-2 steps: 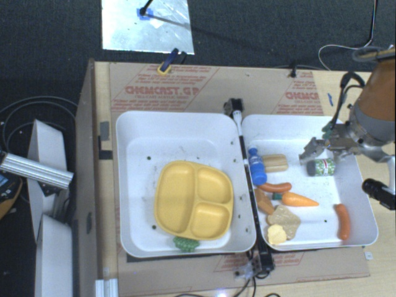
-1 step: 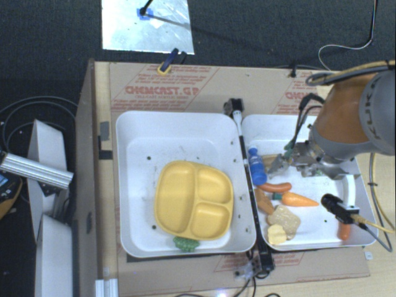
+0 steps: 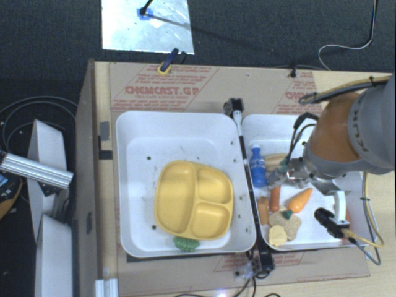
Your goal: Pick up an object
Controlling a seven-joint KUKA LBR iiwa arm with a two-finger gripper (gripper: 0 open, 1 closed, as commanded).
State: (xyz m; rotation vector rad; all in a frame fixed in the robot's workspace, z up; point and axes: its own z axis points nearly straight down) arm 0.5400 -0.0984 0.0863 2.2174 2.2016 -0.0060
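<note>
While dark carpet-like flooring spreads around it, a bench topped with printed brown cardboard carries two shallow white bins side by side, with a shiny square sheet lying on the floor beyond and loose black cables coiling at the left. The left bin holds a yellow compartment tray, tilted slightly, with a small green item peeking from under its near edge. The right bin holds a cluster of small objects near its left wall: a blue bottle with a white cap lying beside the divider, an orange carrot-shaped piece, a slimmer orange-red piece just left of it, another orange piece against the wall, and pale tan pieces near the front corner. The grey arm with its orange band reaches over this bin from the right, its gripper hanging low just beside the bottle and above the carrot-shaped piece; whether it is spread or clenched cannot be told, and nothing is seen in its grasp.
</note>
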